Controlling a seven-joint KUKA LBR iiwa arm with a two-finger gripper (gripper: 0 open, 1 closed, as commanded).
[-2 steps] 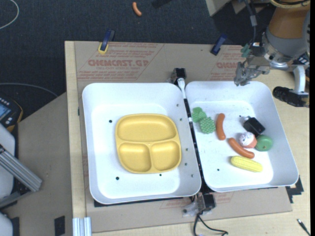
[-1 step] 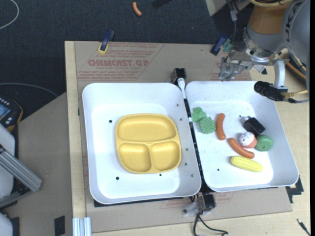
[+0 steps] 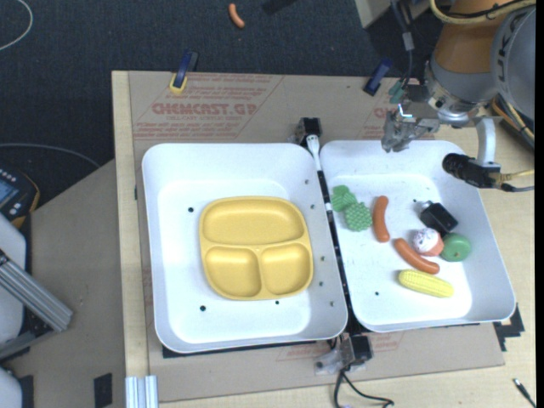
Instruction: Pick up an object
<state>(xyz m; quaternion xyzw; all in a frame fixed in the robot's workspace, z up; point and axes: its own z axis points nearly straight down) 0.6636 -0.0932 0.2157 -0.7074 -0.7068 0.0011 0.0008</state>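
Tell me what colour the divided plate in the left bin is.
Yellow. The divided plate shows clearly in the camera view, sitting in the left bin.

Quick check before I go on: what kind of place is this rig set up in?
Most likely a robotics lab bench, not a kitchen. Two white bins sit on a taped-down cardboard sheet, toy food such as a plastic corn cob lies inside one, and loose cables trail around.

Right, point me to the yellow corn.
The yellow corn lies in the right bin, near its front edge, just below the orange sausage and the green ball.
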